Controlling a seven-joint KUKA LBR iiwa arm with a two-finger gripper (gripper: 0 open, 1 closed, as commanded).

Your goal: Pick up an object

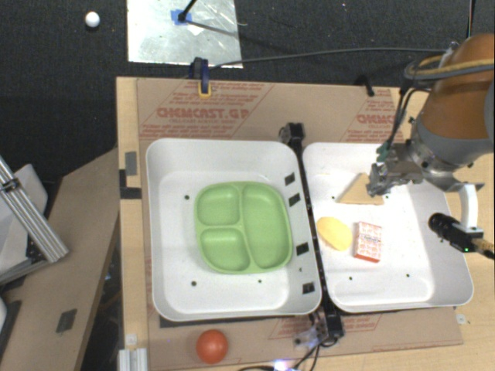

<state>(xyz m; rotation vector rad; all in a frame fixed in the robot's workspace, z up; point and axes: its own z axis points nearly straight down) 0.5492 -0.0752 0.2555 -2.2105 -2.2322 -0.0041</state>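
Resting over a flat tan wedge (358, 192), the metal tool (380, 178).

My gripper (380, 182) covers the right corner of the tan wedge (357, 192), right of centre; my fingertips blur there. My arm (460, 107) is cut off by the frame's right edge

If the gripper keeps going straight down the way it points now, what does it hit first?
Most likely the tan wedge-shaped piece in the right bin: the gripper sits right at that piece's upper right edge. Depth is unclear from this slanted view, so it may instead land on bin floor just beside it.
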